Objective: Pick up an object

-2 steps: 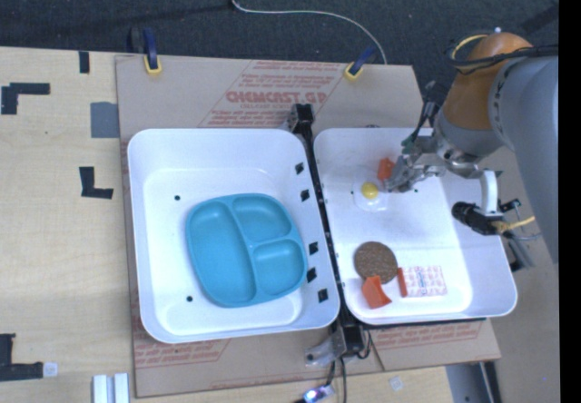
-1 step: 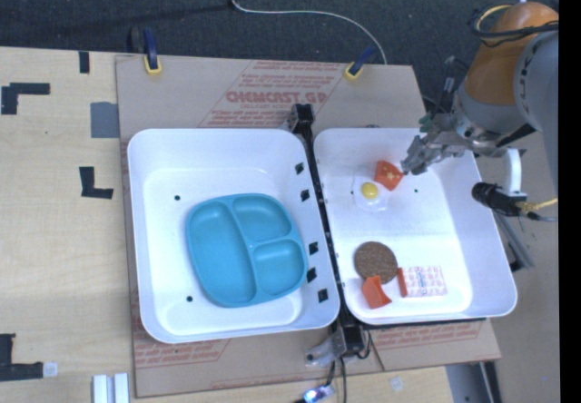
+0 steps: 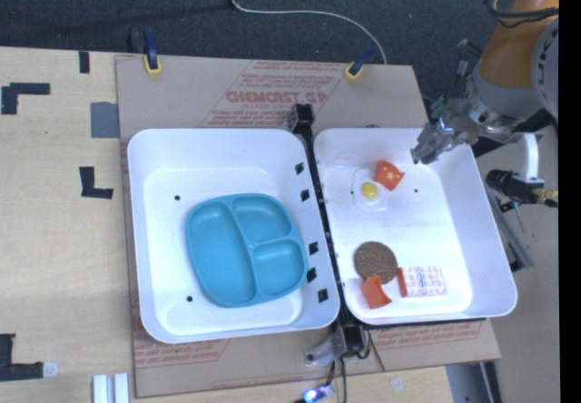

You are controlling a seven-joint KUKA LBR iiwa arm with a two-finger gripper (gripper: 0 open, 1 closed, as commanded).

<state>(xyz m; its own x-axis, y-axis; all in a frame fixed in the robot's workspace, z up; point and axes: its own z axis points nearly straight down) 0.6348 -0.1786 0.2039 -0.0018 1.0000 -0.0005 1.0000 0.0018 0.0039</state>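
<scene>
The gripper (image 3: 428,149) hangs over the far right corner of the right bin (image 3: 481,211); can't tell its state. The orange piece (image 3: 388,175) sits just left and a bit nearer, beside the egg (image 3: 369,191), so that's the closest pick.

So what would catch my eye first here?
Probably the big blue divided plate lying in the left bin. Next, the small bright items in the right bin: an orange piece beside a fried-egg toy, with the gripper just above them.
</scene>
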